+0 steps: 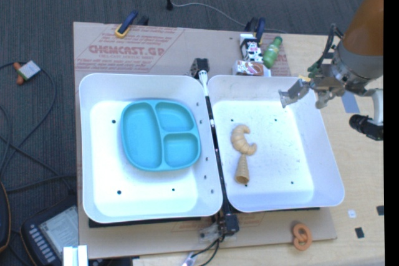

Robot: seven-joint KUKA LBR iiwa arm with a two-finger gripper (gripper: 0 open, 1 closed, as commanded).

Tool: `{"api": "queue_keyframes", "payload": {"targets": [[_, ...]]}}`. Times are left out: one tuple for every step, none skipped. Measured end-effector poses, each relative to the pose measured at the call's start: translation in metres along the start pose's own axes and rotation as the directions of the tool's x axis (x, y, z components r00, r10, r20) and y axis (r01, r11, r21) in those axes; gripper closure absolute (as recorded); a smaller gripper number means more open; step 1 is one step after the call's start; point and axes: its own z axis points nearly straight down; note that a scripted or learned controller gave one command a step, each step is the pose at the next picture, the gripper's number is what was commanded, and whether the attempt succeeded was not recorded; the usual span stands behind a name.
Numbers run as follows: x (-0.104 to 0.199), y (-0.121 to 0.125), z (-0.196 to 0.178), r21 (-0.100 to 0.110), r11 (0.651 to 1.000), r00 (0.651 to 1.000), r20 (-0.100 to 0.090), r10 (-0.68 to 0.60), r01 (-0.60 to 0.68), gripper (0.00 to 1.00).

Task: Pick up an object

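The table (156, 50) is a light board with red printed lettering along its far-left part, and it carries two shallow white bins side by side. The left bin (100, 190) holds a light blue divided plate (161, 135) with three compartments, lying flat near the bin's middle. The right bin (299, 152) has a floor speckled with small dark specks, and two food toys lie in its left half, close to the wall shared with the other bin.

The arm (368, 22), grey with a broad orange band, comes in from the right and hangs over the right bin's far-right corner. Its claw (307, 91) sits above the bin's far rim, well apart from both toys; one finger tip points left toward the bin's middle, but whether the fingers are spread or closed cannot be told, and nothing shows between them.

A pale croissant (243, 139) lies curled on the floor of the right bin. Just beside it, on the near side, an ice cream cone (242, 170) lies on its side.

Beyond the bins, a green bottle (272, 52) rests near a small printed box (250, 59). An orange pretzel (302, 236) lies on the table at the near edge.
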Motion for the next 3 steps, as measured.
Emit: {"api": "queue_keyframes", "payload": {"targets": [[0.051,-0.006,0.137,0.004,1.0,1.0,-0.002,0.0,0.0,0.0],[0.064,-0.071,0.15,-0.011,1.0,1.0,0.003,0.002,-0.002,0.0],[0.063,-0.071,0.14,-0.013,1.0,1.0,0.005,0.003,-0.003,1.0]]}}
